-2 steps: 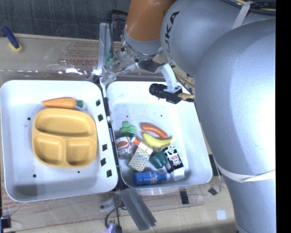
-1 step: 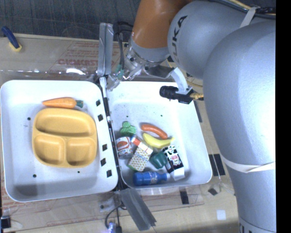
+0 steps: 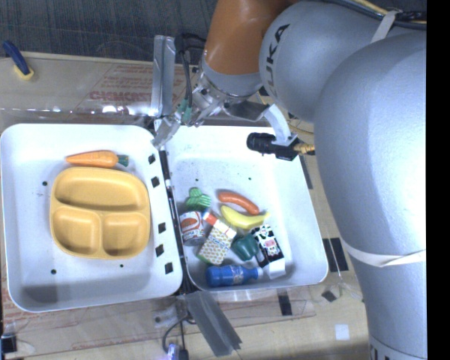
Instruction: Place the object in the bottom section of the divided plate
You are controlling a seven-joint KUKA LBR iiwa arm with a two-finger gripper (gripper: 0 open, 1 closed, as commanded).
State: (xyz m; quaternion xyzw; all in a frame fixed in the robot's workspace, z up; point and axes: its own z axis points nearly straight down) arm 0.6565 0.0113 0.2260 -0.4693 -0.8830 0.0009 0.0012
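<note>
Grey metal end effector [image 3: 167, 130] sits at the top of the divider between the two bins, over the rim; whether it is open, closed or gripping cannot be told from this angle. No object is seen in it. Yellow divided plate [image 3: 100, 211] lies in the left bin [image 3: 22, 276], all sections bare, a toy carrot [image 3: 96, 158] just above it. Candidate objects, banana [image 3: 242, 217] and blue bottle [image 3: 232, 275] among them, lie clustered in the right bin [image 3: 210, 156], presumably awaiting pick-up.

Glossy yellow plastic divided plate [image 3: 100, 211]; smooth white bins [image 3: 30, 287].
</note>
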